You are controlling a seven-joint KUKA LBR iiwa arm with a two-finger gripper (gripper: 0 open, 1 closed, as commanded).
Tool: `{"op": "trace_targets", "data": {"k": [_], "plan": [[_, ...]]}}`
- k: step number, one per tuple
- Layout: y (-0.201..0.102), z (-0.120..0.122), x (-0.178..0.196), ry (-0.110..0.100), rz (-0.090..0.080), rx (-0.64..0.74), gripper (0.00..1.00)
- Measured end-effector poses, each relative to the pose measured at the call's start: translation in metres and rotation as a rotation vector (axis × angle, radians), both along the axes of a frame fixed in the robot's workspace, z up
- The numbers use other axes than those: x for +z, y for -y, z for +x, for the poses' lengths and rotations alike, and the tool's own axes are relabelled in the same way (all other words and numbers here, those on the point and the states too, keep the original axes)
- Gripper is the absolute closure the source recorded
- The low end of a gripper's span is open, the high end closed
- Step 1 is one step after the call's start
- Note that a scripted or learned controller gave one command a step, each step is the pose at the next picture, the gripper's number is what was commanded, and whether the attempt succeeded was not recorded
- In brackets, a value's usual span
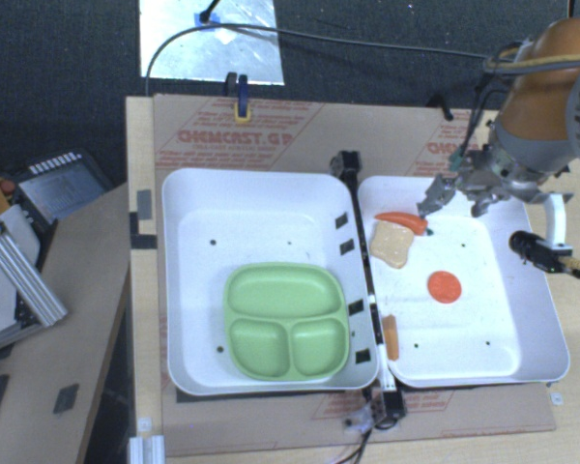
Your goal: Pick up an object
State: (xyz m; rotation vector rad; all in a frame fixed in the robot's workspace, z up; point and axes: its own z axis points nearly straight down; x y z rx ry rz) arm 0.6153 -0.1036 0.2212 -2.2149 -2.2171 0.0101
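Carrot (pixel 402 220): orange-red, elongated, flat in the right bin (pixel 483 361), far-left part. Touching its near side: beige bread slice (pixel 391 246). Nearer, well apart: red disc (pixel 445 286). Against the bin's left wall: orange stick (pixel 391 337). Gripper (pixel 456 198) just right of carrot; finger opening and contents impossible to tell.

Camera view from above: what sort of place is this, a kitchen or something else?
Probably a robot lab's test bench, not a kitchen: an arm reaches over two white bins, the food looks like toys, and cables cross the dark floor.
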Motion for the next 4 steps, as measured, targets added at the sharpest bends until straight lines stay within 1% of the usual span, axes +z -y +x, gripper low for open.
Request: {"op": "trace_targets", "data": {"k": [1,2,3,4], "plan": [[0.0,0.002,0.007,0.011,-0.001,0.002,0.0],[0.008,-0.004,-0.048,0.007,-0.001,0.0,0.0],[0.011,-0.002,-0.091,0.008,-0.001,0.0,0.0],[0.011,0.0,-0.136,0.014,-0.001,-0.001,0.0]]}}
